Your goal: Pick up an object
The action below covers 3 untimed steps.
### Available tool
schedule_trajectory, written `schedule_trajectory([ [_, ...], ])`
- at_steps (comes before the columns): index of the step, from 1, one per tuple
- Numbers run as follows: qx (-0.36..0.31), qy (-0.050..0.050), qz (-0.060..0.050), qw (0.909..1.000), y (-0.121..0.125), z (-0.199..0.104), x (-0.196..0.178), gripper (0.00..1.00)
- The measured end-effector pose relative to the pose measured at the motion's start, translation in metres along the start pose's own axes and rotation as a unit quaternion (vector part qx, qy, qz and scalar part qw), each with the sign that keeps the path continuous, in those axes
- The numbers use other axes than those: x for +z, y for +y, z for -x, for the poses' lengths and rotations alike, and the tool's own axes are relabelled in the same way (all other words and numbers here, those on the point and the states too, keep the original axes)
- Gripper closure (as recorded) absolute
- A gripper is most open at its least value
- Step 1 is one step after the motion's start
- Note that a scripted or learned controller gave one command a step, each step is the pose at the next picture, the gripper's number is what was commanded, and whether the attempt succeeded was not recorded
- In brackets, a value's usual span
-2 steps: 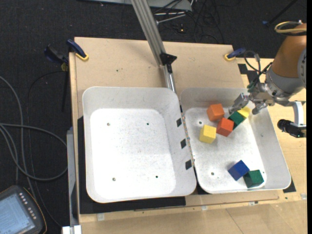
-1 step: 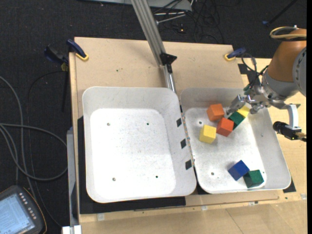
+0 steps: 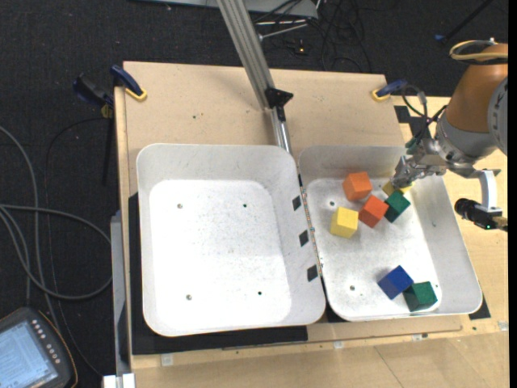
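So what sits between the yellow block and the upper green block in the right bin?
In the camera view, a red-orange block lies between the yellow block and the upper green block, touching or nearly touching the green one.

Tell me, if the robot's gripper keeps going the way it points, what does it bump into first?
Probably the green block just below the gripper, beside the red-orange block; depth is hard to judge from above.

My bench (image 3: 210, 107) (pale wood) carries two shallow white bins, touching side by side: the left bin (image 3: 161, 168) and the right bin (image 3: 452, 253), holding coloured blocks.
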State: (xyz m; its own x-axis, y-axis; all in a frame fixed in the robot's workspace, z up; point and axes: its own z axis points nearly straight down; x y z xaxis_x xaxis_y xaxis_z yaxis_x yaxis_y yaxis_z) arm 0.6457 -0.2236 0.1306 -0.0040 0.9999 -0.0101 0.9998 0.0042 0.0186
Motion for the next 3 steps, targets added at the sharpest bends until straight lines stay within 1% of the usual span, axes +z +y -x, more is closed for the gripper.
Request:
schedule_trajectory([
  [1,0.000,0.004,-0.006,1.0000,0.009,-0.004,-0.048,1.00],
  [3,0.001,0.003,-0.005,1.0000,0.015,-0.003,-0.157,1.00],
])
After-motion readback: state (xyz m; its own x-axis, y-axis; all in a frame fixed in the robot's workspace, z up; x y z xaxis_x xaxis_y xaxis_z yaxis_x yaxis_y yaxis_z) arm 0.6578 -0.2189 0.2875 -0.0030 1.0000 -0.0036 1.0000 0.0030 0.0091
